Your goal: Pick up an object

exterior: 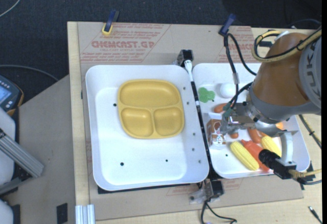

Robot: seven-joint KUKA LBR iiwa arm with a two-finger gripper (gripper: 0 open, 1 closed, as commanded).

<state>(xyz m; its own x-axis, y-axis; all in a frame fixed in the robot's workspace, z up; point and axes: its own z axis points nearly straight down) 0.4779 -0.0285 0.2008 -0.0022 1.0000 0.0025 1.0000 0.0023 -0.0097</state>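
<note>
From the camera view, the gripper (226,125) is seen lowered into the right bin (302,152), and whether it is clenched cannot be told. A yellow corn cob (243,155) lies just beside it. A descent and closure are judged next.

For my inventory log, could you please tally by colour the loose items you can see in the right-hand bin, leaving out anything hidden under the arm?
Yellow: 2, a corn cob and a second yellow piece
Green: 1, a leafy piece
White: 1, an egg
Orange or red: 2, a carrot-like piece and a red piece
Total: 6 visible; the arm may cover more.
</note>
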